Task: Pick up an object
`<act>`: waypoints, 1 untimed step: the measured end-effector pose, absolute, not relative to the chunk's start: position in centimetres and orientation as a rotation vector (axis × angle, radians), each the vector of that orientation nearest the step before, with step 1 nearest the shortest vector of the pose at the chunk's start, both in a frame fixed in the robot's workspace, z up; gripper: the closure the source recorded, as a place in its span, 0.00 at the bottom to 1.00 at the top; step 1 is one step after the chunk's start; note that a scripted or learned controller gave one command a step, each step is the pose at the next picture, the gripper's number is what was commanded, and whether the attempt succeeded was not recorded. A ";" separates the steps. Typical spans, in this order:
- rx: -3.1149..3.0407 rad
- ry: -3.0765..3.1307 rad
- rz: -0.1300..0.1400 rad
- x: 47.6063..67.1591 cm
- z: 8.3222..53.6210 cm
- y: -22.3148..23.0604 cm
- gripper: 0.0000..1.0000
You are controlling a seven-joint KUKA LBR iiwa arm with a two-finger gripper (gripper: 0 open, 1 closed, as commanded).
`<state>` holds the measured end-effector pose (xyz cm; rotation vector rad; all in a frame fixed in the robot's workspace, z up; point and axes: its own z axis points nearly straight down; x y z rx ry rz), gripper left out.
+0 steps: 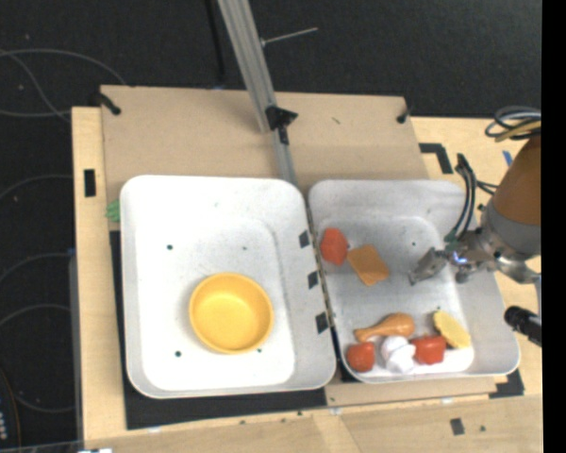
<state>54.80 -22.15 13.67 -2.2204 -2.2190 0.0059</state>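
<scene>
The right bin (377,201) holds a red ball (334,246) and an orange block (369,265) near its left side. Along its front lie a tan drumstick-shaped piece (387,327), a red piece (361,356), a white piece (396,353), another red piece (430,349) and a yellow piece (451,329). My gripper (428,266) hangs over the right part of this bin, to the right of the orange block and apart from it. Nothing shows between its fingers.
The left bin (170,206) holds a yellow bowl (230,311) near its front. A slanted metal pole (250,55) rises behind the bins. The arm's orange band (521,192) sits at the right edge, with cables beside it.
</scene>
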 end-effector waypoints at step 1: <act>-2.225 -2.220 0.004 54.8 10.0 -22.3 0.00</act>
